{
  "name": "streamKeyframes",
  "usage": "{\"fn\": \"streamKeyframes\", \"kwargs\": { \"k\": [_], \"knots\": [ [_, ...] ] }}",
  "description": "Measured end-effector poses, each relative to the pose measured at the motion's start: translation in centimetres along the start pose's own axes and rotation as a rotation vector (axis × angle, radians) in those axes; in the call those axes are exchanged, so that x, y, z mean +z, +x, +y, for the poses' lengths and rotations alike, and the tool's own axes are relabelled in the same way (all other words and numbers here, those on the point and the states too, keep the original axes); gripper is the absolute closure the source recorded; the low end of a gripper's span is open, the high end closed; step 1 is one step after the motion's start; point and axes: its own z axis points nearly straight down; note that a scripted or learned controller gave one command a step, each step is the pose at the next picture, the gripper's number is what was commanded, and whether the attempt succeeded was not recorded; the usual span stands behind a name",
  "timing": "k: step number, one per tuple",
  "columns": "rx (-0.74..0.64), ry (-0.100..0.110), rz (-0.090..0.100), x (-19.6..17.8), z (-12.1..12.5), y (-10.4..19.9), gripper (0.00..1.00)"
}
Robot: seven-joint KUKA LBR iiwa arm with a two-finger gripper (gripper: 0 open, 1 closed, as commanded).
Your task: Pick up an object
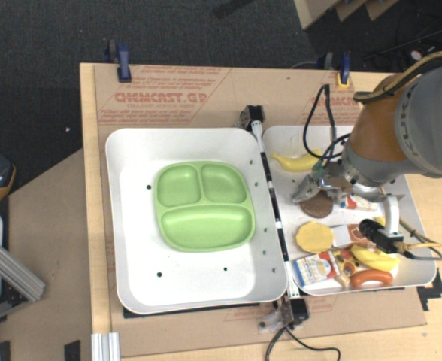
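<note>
pincer low over the brown disc in the right bin

the arm (401, 126) leans in from the right and its pincer (311, 189) hangs low in the right bin (281, 138), at the bin's left-middle. directly under and just right of the tips lies a dark brown disc (319, 207), partly covered by the metal; whether the tips touch it i cannot tell, and nothing is plainly caught between them. i cannot tell if the pincer is released or clenched, the wrist hides too much.

the disc is the nearest thing, so i'd judge it the target. it is round, so no long axis matters; the pincer only has to settle a touch toward the near side to straddle it.

a banana (295, 161) lies just beyond the pincer, long axis running left to right. a yellow disc (314, 237) sits nearer, just past the brown one. more toys crowd the bin's near right corner. the left bin (131, 201) holds a green tray (204, 206), well apart from the pincer.
</note>
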Motion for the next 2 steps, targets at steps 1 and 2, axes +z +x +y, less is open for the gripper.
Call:
{"fn": "streamKeyframes", "kwargs": {
  "k": [1,2],
  "knots": [
    [-0.001,-0.004,0.000,-1.1,0.1,0.0,1.00],
    [-0.009,-0.017,0.000,-11.5,3.6,5.9,1.00]
  ]
}}
